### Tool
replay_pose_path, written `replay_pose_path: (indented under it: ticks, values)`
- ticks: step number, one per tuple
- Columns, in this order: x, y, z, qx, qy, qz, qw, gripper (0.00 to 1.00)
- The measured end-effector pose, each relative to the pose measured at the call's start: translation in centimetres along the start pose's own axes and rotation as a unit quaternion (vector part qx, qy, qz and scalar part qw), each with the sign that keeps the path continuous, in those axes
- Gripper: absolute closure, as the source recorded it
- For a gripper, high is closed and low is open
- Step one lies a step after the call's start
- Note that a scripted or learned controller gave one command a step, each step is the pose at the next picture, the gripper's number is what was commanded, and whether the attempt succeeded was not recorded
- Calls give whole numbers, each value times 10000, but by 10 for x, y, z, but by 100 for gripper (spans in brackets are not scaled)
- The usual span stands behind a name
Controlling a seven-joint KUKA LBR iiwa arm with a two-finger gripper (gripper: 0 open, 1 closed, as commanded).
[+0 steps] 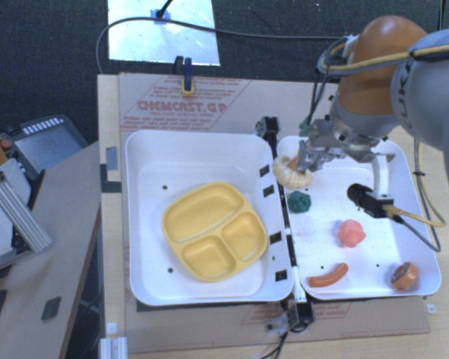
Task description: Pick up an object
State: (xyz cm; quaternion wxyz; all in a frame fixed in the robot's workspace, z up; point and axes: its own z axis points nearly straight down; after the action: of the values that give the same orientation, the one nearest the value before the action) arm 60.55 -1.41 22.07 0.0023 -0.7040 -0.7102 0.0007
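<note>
My gripper point(307, 161) hangs low over the back left corner of the right bin point(423, 234). Right beneath its tip lies a beige ring-shaped pastry toy point(290, 176), touching or nearly touching it. A dark green lump point(299, 201) lies just in front of the ring. Further forward sit a pink rounded toy point(351, 232), a red-orange sausage point(328, 275) and a brown and orange piece point(404, 276) in the front right corner. The arm's body hides the back of this bin.
The left bin point(146, 200) holds a yellow divided tray point(213, 230). A black part with a yellow cable point(368, 199) hangs off the arm over the middle of the right bin. The divider between the bins point(282, 208) runs close beside the ring.
</note>
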Motion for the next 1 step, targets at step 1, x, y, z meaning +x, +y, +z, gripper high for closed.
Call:
replay_pose_path:
  ticks: [1]
  values:
    - [45,-24,9,3,-2,-1,10000,100]
